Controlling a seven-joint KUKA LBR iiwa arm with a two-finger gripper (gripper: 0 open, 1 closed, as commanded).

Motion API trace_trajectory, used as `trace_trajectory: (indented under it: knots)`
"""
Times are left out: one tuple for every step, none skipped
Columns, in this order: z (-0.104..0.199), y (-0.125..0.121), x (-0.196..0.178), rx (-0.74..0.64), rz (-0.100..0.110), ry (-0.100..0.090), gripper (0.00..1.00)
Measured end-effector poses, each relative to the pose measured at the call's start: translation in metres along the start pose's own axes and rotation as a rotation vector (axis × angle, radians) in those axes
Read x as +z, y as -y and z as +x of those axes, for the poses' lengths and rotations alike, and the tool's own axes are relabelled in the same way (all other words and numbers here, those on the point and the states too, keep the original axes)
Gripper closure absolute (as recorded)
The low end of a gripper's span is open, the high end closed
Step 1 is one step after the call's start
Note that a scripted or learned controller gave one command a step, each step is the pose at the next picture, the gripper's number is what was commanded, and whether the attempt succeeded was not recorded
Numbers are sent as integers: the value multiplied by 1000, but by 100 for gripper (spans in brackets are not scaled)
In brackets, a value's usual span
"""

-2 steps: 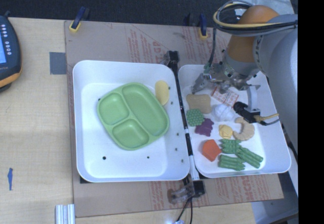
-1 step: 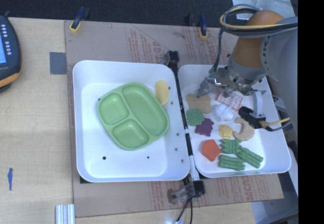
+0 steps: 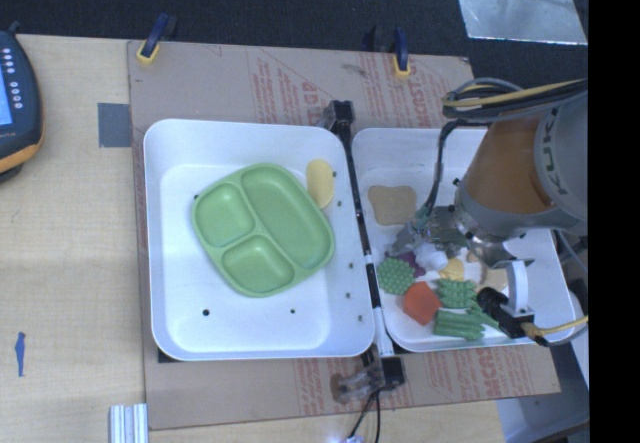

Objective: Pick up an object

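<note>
Two shallow white bins are seen side by side on the bench: the left bin (image 3: 170,231) and the right bin (image 3: 400,146). In the left bin one green divided plate (image 3: 262,228) is laid flat, with three compartments counted, and its long axis is run from upper right to lower left. One pale yellow piece (image 3: 320,182) is placed just beside the plate's upper right edge, close to the wall between the bins. In the right bin a cluster of small toy foods is gathered in the lower half: one tan flat piece (image 3: 392,203) is set apart above the rest, one round green textured piece (image 3: 394,276) is found near the left wall, one red block (image 3: 421,304) is placed just below and to its right, and one long green piece (image 3: 458,328) is laid along the bottom wall, its long axis nearly left to right, tilted slightly downwards at the right end. A few smaller white, purple and yellow bits are mixed between them and cannot be counted reliably. The gripper (image 3: 440,243) is lowered over this cluster from the right; whether anything is held, or how far it is parted, cannot be told.
</note>
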State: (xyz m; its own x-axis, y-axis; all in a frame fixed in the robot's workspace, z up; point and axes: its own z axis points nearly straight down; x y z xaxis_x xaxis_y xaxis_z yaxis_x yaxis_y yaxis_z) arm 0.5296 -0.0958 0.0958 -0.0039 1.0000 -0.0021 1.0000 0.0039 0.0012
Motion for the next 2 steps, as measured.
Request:
trace_trajectory:
  knots:
    - [-2, -3, -9, -2, -1, 1, 100]
    - [65, -63, -102, -8, -9, -3, 100]
